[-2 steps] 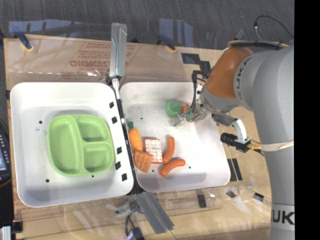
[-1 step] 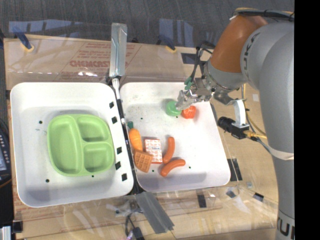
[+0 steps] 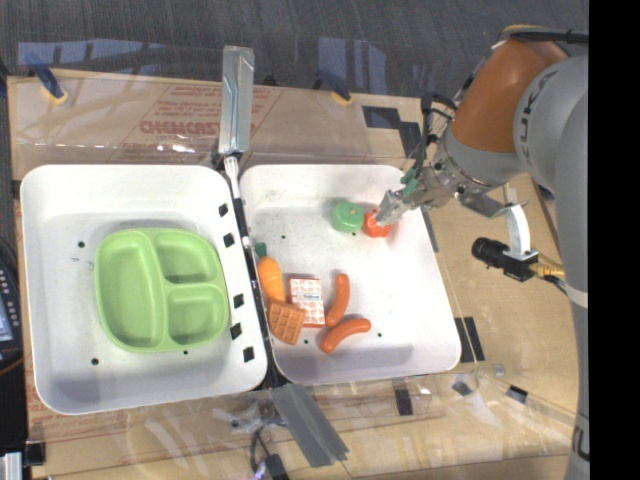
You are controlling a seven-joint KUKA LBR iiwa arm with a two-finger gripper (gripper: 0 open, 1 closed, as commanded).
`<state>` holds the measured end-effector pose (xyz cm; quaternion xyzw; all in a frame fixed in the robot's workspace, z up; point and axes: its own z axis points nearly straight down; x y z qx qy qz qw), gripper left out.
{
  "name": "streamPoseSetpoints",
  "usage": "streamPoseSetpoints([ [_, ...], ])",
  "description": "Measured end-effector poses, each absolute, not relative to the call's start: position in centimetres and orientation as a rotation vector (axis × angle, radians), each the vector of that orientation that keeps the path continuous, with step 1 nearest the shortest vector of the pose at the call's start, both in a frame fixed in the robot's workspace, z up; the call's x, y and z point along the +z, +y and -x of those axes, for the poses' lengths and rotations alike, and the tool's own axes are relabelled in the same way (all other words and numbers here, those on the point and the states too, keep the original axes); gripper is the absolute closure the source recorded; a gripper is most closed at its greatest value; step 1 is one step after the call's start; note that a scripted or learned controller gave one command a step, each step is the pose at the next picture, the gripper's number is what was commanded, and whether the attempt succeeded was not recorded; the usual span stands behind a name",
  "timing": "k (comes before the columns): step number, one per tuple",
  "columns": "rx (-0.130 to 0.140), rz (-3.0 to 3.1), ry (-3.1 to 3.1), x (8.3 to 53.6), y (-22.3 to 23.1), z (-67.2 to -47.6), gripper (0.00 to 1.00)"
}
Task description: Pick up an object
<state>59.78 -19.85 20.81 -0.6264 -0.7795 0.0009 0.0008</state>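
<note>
We see gripper (image 3: pixel 388 211) at bin's (image 3: pixel 420 308) 1 o'clock over red piece (image 3: pixel 377 227); we cannot tell its state.

I have one fixed camera, mounted above the worktop (image 3: pixel 120 108) and looking down at a slant. It sits far enough back that I see both white bins whole: the left bin (image 3: pixel 50 268) and the right bin (image 3: pixel 420 298) side by side across the middle of the frame. Dark carpet (image 3: pixel 150 8) runs along the top, so the far side of the worktop lies upward. The arm (image 3: pixel 510 98) enters from my right.
</note>
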Motion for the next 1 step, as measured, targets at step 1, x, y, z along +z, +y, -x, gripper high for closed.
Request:
streamPoseSetpoints([
  [1, 0.005, 1.894, -2.498, 18.98, -7.83, -52.69, 1.00],
])
